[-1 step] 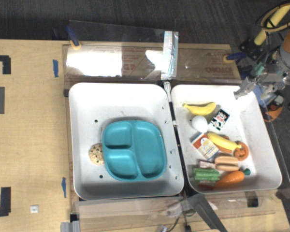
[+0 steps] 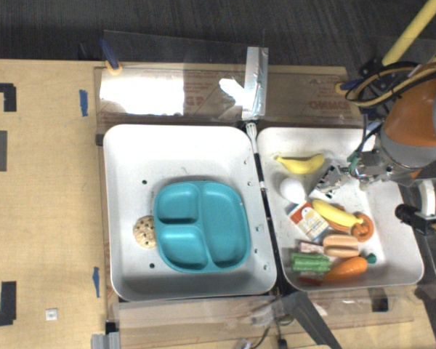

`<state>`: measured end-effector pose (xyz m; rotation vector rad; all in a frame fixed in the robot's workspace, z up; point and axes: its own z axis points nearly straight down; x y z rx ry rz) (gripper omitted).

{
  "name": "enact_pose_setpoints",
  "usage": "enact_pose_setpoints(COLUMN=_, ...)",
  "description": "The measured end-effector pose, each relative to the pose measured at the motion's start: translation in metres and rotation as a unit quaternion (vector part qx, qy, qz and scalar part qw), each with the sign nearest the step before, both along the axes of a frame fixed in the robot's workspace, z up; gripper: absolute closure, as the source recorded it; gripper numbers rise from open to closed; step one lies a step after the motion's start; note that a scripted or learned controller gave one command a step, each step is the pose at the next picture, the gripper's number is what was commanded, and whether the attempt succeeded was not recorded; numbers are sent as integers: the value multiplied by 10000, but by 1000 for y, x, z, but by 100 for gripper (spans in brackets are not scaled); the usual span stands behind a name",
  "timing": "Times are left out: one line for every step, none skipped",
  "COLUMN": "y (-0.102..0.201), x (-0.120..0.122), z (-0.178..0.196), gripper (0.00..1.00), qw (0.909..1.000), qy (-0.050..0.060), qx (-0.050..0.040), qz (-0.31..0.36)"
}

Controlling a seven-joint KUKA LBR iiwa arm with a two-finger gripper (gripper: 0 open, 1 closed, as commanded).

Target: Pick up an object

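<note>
I see the gripper (image 2: 333, 180) low over the right bin (image 2: 407, 267) at centre right, above the toy food; the upper banana (image 2: 301, 164) lies just left; whether it's open, I cannot tell.

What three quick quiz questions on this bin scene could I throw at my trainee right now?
1. True or false: the cookie lies inside the teal tray.
2. Which bin does the gripper hang over: A) left bin, B) right bin?
3. Name the white round thing just below the upper banana.

Key:
1. False. It lies on the bin floor, against the tray's left edge.
2. B.
3. The egg.
</note>
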<state>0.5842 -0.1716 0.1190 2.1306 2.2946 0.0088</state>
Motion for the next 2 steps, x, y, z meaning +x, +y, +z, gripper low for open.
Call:
enact_pose_setpoints(y=14, x=-34, z=-10, gripper=0, qw=9990, qy=-261, qx=-35, qz=-352)
enact_pose_setpoints(y=29, x=-74, z=-32, gripper=0, qw=10000, qy=21, qx=5, qz=88)
